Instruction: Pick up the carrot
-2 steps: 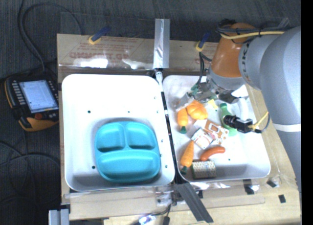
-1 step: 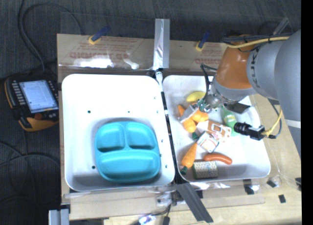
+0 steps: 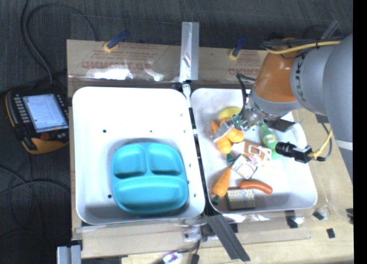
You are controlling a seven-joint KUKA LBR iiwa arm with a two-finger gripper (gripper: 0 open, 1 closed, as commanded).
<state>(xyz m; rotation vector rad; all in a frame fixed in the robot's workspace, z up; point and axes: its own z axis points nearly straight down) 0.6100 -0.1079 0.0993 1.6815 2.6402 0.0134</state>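
Clutter's the worry: small orange tapered carrot [image 3: 222, 182] lies at the right bin's [image 3: 309, 191] near-left, touching a grey grater-like block [image 3: 241, 198]. Gripper [image 3: 241, 120] hovers farther back over other toys, can't tell its state, so it may grab the wrong orange piece.

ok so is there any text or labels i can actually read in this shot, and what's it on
Nothing can be read for sure.
Cardboard sheet behind the bins: faint reddish printed lettering, too blurred to read.
Teach pendant left of the bench: lit screen, text too small to read.
Small white and orange packet in the right bin: printed markings, too small to read.
Blue divided tray and carrot: no markings seen.
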